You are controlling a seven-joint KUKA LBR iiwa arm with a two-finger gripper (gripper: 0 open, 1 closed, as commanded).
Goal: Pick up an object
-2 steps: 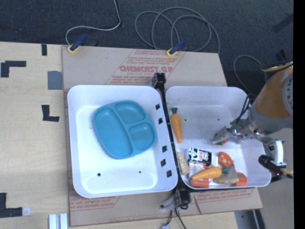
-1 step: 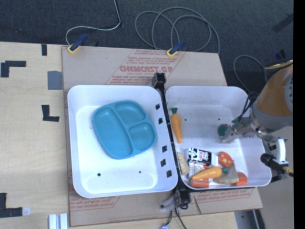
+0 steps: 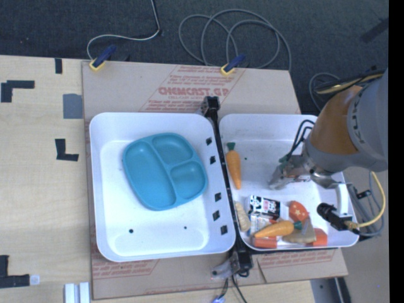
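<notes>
Blue tray [image 3: 165, 170] is sitting in the left bin [image 3: 101, 169], while the carrot [image 3: 234, 168] is lying lengthwise along the right bin's [image 3: 265, 122] left wall. The pincer [image 3: 282, 175] is hanging just right of it; can't tell its grip state.

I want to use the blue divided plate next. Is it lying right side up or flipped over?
Right side up. The blue divided plate lies flat in the left bin, its three compartments facing the camera, nothing in them.

Gripper [image 3: 278, 177] fingertips blurred; their spacing unreadable. Arm [image 3: 353, 131] cut off at right edge. Toys [image 3: 287, 229] overlap, outlines partly hidden.
</notes>
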